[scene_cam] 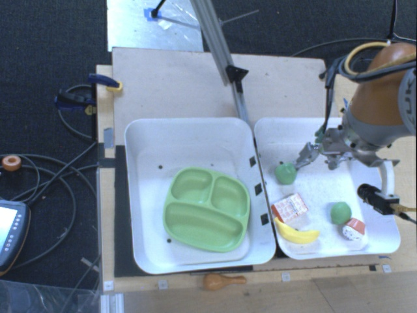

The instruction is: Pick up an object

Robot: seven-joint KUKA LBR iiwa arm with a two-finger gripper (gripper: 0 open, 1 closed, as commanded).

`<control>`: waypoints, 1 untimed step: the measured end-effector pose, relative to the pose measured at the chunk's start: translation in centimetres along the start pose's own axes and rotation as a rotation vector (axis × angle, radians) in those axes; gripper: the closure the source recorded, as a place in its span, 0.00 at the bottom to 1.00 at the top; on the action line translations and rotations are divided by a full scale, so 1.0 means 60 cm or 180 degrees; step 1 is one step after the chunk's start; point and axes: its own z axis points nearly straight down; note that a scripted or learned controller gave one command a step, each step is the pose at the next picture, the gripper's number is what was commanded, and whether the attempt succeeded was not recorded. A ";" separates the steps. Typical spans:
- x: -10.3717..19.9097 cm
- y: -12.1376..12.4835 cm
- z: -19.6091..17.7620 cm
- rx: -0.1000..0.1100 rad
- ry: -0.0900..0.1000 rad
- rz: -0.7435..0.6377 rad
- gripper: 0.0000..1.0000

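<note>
While our claw (311, 154) hangs low over the far part of the right white bin (391, 243), we take the small round green ball (285, 173) just to its left as the likely target, though the task names no particular object. We cannot tell from this slanted view whether the claw is released or clenched, and nothing shows between its tips, so we count nothing as held.

To do this step well, we judge that the claw should centre itself over the ball before descending, since a round thing rolls away from an off-centre pinch. The ball sits close to the bin's left wall, which leaves little room on that side, so we would set the closing direction along the wall, not across it.

Nearer in the same bin lie a red and white carton (289, 208), a yellow banana (297, 233), a second green ball (340, 212) and a small red and white object (354, 229), all apart from the target.

In the left white bin (140, 135) rests a light green divided tray (207, 208). Both bins stand on a pale board worktop (176, 83), a brown wooden piece (223, 280) lies at its near edge, and black cables (52, 181) trail over dark carpet to the left.
</note>
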 end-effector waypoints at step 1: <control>0.012 -0.013 0.084 0.0000 0.0002 -0.0003 0.00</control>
